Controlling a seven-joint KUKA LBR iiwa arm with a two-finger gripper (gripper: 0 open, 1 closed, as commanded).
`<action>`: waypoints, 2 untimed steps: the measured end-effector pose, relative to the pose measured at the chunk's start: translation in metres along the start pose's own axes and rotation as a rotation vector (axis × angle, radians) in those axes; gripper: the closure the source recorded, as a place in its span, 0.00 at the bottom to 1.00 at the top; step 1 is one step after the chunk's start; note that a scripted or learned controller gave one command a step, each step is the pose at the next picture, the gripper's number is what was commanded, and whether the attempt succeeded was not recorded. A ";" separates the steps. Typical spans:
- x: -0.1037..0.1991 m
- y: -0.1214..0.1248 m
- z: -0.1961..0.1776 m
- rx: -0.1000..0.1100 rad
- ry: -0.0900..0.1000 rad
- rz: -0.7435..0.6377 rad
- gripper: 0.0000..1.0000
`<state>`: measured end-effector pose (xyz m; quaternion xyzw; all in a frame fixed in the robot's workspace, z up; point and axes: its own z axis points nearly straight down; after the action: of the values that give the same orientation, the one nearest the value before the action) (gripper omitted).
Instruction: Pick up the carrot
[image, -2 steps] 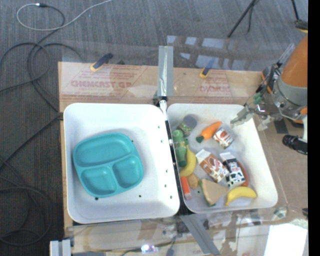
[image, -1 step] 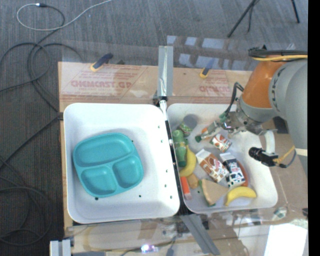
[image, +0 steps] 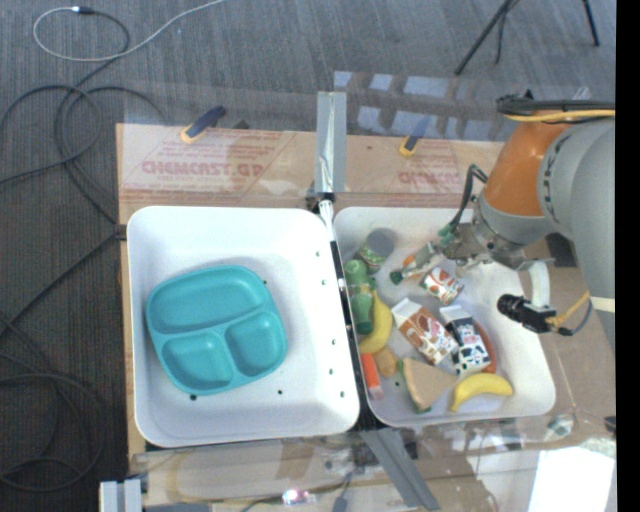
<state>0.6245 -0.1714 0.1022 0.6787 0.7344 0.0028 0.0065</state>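
Left bin (image: 180, 225): We see it at 9 o'clock on the counter (image: 250, 170), carrying a teal divided tray (image: 215, 326). We judge no hazard here, since it sits well apart from the work.

Bin divider (image: 340, 300): The two rims touch here. A green vegetable (image: 356, 278) and a yellow banana (image: 380, 322) lie against it in the right bin (image: 530, 385).

Carrot, candidate one (image: 371, 374): An orange stick lies at 7 o'clock in the right bin, beside the divider wall. We judge a descent here could strike the rim, or nip the banana touching its upper end.

Carrot, candidate two (image: 416, 263): A small orange piece with a green tip lies at 11 o'clock in the right bin, just beside the end effector. We cannot tell which item is the true carrot; a wrong choice is the main risk.

Clutter: Printed cartons (image: 428, 334), a sandwich wedge (image: 427, 384) and a second banana (image: 480, 387) crowd the centre to 5 o'clock. We judge a sweep could drag them or produce a double grab.

End effector (image: 455, 248): It hangs at 12 o'clock in the right bin, low among the items. We cannot tell whether it is spread or pressed together, and we see nothing pinched in it.

Arm (image: 540, 190): It enters from 3 o'clock; a black cable fitting (image: 522, 310) hangs over the bin and could snag.
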 end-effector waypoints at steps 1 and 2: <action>0.042 -0.013 -0.163 0.012 0.003 0.065 0.00; 0.073 0.038 -0.055 0.016 0.006 -0.128 0.00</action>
<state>0.6557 -0.0956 0.1576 0.6304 0.7763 -0.0015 -0.0009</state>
